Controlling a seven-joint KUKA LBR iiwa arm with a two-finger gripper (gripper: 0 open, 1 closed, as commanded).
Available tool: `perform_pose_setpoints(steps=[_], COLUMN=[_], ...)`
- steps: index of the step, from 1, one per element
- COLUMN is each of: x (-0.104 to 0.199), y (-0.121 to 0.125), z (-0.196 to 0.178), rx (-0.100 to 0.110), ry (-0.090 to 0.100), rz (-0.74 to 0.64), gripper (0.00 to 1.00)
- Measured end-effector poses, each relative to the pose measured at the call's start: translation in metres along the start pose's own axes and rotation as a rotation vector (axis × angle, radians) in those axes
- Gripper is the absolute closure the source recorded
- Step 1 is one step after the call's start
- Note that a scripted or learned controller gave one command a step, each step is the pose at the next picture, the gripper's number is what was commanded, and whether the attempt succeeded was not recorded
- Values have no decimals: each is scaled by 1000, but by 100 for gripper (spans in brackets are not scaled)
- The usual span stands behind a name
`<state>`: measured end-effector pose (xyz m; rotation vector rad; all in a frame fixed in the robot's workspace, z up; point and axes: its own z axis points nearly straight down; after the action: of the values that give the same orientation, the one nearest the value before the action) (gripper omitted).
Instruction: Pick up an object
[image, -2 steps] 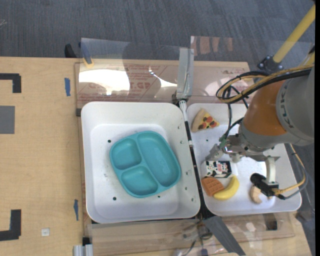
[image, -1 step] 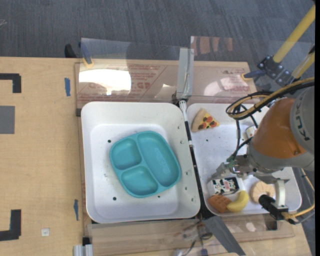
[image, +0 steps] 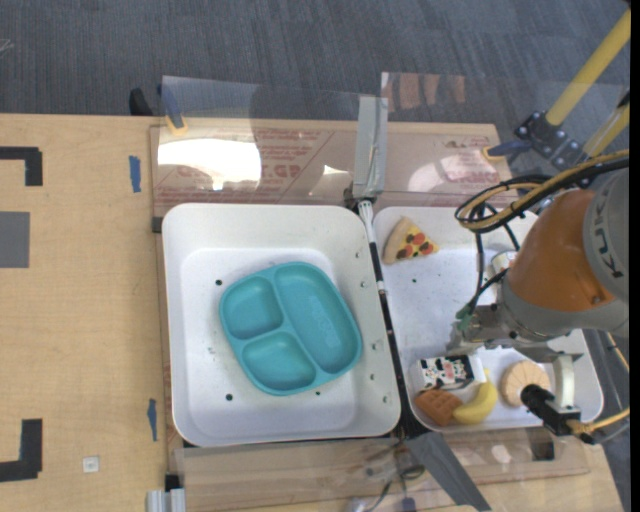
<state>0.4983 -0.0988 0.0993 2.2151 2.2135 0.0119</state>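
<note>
- My arm (image: 560, 265) reaches in from the right and hangs over the right bin (image: 440, 275).
- The tool (image: 470, 335) sits low under the orange wrist, just above the little carton (image: 445, 372). I cannot tell if it is open or closed; the wrist hides too much of it.
- I see nothing in the tool, so I would say nothing is picked up yet.
- The things I could grab all lie in the right bin. The carton, the banana (image: 477, 403), a brown bun (image: 436, 403) and a cookie (image: 523, 381) crowd the near edge. The pizza slice (image: 411, 241) lies alone at the far corner.
- The left bin (image: 190, 330) has a blue plate (image: 290, 327) in it, well apart from my arm.
- What could go wrong, I think:
- The carton, banana and bun touch or nearly touch. The tool could push one into the next and close on none.
- It could pinch two things at once, and one may drop on the way up.
- The banana is round and smooth, so it could slip out.
- These things sit near the bin wall. The tool could bump the wall and stop short.
- The carton lies flat. The tool may slide over its top and miss it.
</note>
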Motion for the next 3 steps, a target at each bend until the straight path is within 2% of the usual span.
perform_pose_setpoints(steps=[1,2,3], x=[0,-16,-16], y=[-1,-16,-14], z=[1,11,0], rx=[2,4,-1], ry=[0,3,0], rz=[0,-3,-2], gripper=[0,0,100])
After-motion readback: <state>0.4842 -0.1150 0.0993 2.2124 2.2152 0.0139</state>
